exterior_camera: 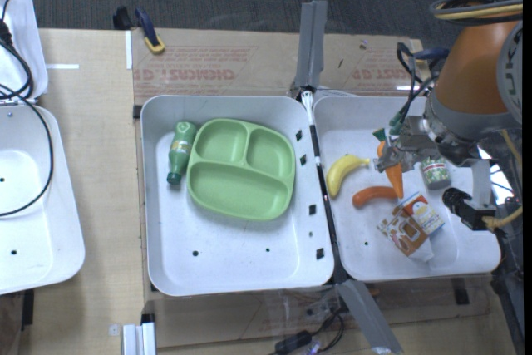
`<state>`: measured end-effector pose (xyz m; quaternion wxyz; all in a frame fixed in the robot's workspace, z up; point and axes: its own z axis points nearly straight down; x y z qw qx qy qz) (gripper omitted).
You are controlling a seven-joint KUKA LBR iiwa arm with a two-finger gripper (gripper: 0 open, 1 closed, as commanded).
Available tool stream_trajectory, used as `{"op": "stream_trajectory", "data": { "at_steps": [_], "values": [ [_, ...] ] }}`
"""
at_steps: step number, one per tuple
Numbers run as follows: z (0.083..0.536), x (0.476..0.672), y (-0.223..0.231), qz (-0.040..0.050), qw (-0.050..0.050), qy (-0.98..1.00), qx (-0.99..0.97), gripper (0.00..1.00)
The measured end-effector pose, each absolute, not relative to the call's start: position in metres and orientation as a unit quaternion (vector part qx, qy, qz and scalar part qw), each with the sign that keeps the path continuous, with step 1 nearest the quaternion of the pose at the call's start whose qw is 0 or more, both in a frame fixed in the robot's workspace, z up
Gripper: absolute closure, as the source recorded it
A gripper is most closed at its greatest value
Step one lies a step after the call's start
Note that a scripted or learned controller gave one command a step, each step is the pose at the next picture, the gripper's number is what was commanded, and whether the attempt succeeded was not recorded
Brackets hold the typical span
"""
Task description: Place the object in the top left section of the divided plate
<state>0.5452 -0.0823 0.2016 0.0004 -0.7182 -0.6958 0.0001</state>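
A light green divided plate [241, 187] lies in the left bin [166, 245], and its top left section [219, 142] holds nothing. My gripper [389, 162] hangs low over the right bin [465, 262], at its upper middle. An orange carrot [395, 179] stands directly under the gripper, touching or very close to it. I cannot tell whether the carrot is held. A yellow banana [342, 172] lies just left of the gripper. An orange curved piece [374, 195] rests below it.
A green bottle [178, 150] lies in the left bin against the plate's left rim. In the right bin, a small carton [409, 227] lies toward the front and a small jar [435, 173] sits under the wrist. A grey divider [312, 46] separates the bins.
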Motion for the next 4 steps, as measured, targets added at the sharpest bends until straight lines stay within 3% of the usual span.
{"op": "stream_trajectory", "data": {
  "at_steps": [1, 2, 3, 4],
  "values": [
    [0.190, 0.605, 0.003, 0.0014, 0.000, -0.763, -0.647, 1.00],
    [0.228, 0.646, 0.044, 0.0012, -0.001, -0.752, -0.659, 1.00],
    [0.247, 0.659, 0.127, 0.0011, -0.001, -0.794, -0.608, 1.00],
    [0.195, 0.659, 0.193, 0.0011, 0.000, -0.871, -0.491, 1.00]
  ]
}}
